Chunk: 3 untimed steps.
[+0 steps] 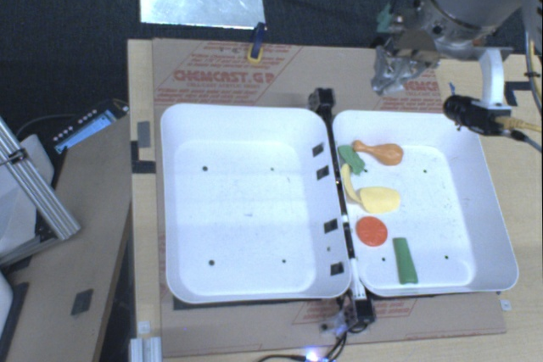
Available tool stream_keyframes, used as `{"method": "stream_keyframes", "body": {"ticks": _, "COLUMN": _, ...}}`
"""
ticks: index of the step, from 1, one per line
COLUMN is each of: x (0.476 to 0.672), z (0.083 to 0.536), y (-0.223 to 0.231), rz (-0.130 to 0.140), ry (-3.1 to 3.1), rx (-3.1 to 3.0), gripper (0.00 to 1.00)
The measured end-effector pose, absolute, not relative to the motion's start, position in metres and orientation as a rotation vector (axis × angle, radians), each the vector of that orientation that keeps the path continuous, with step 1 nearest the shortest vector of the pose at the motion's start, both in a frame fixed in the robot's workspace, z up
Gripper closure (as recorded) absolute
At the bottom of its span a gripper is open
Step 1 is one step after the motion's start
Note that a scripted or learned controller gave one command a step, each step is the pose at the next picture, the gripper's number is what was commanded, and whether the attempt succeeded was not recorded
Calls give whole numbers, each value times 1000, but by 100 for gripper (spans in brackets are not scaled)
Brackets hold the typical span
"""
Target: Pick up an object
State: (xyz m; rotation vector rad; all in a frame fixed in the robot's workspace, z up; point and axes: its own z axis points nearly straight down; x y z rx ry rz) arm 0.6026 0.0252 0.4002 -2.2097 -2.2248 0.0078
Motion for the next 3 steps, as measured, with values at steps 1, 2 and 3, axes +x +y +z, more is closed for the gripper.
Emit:
{"method": "stream_keyframes", "body": {"ticks": 1, "x": 636, "z": 238, "y": 65, "rz": 12, "ry": -2224, "rx": -2207, "gripper": 100}}
{"method": "stream_keyframes", "body": {"ticks": 2, "x": 652, "z": 324, "y": 52, "rz": -12, "ry": -2229, "rx": -2223, "gripper": 100}}
{"method": "stream_keyframes", "body": {"ticks": 3, "x": 668, "z": 244, "y": 111, "rz": 2, "ry": -2229, "rx": -2209, "gripper": 100}}
